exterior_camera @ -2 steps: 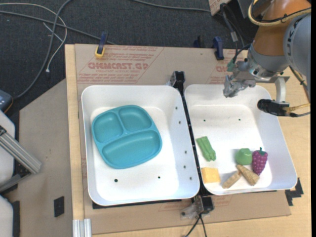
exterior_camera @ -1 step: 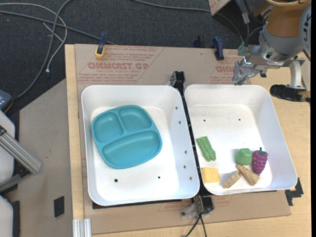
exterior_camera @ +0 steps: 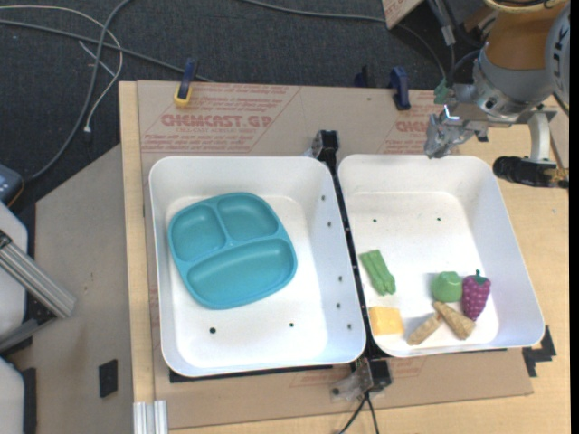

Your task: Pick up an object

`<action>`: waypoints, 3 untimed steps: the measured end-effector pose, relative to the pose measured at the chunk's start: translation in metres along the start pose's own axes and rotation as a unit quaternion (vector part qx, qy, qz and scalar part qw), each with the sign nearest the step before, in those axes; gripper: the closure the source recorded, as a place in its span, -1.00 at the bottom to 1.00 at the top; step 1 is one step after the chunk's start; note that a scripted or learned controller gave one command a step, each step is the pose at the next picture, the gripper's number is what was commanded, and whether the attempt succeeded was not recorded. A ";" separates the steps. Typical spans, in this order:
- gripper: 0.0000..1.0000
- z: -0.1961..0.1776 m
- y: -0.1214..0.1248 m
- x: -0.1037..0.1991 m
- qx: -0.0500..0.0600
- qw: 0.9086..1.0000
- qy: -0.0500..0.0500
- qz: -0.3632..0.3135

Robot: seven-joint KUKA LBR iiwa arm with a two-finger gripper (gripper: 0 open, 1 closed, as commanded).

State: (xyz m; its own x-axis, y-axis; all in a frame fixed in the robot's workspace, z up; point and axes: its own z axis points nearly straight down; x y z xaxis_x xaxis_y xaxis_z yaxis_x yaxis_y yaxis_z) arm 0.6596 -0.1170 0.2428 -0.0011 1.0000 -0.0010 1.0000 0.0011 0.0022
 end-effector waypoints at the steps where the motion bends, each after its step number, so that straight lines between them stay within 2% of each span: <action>1: 1.00 0.010 -0.025 0.055 0.003 1.000 0.002 -0.002; 2: 1.00 0.004 -0.045 0.108 0.003 1.000 0.002 -0.002; 3: 1.00 0.016 -0.071 0.161 0.004 1.000 0.002 -0.002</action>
